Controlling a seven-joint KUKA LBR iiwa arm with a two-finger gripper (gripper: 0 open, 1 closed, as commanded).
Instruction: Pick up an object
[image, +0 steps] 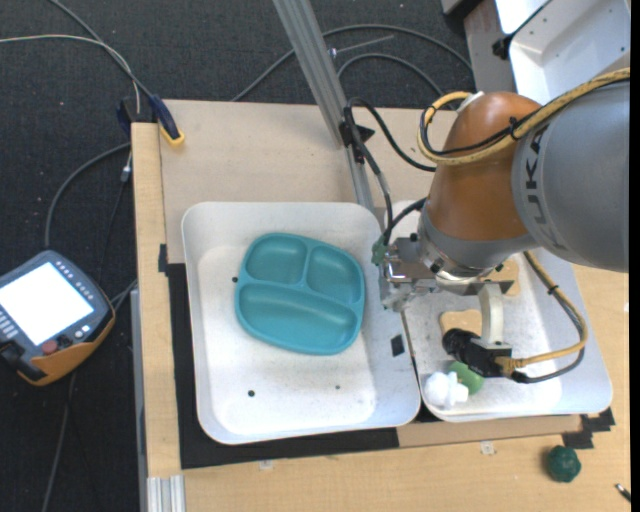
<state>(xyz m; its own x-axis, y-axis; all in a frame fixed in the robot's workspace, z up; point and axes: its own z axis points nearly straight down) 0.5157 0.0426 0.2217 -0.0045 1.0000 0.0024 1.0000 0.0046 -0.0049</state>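
**Arm over right bin, grip state unreadable**

The arm (500, 170) reached in from the right and sat above the right bin (590, 385), its orange band and grey wrist covering most of that bin's upper half. The hand (408, 270) was at the bin's left edge, near the divide between the two bins; can't tell whether it was wide, narrow or holding anything. Left bin (215, 400) held a teal divided plate (300, 293), lying flat near its middle, well apart from the hand. In the right bin's near-left corner a white object (445, 389) and a green object (466, 374) were touching, just beside a black cable fitting (475, 350). A dark green ball (563, 462) lay on the bench (250, 140) outside the bins, at the near right.
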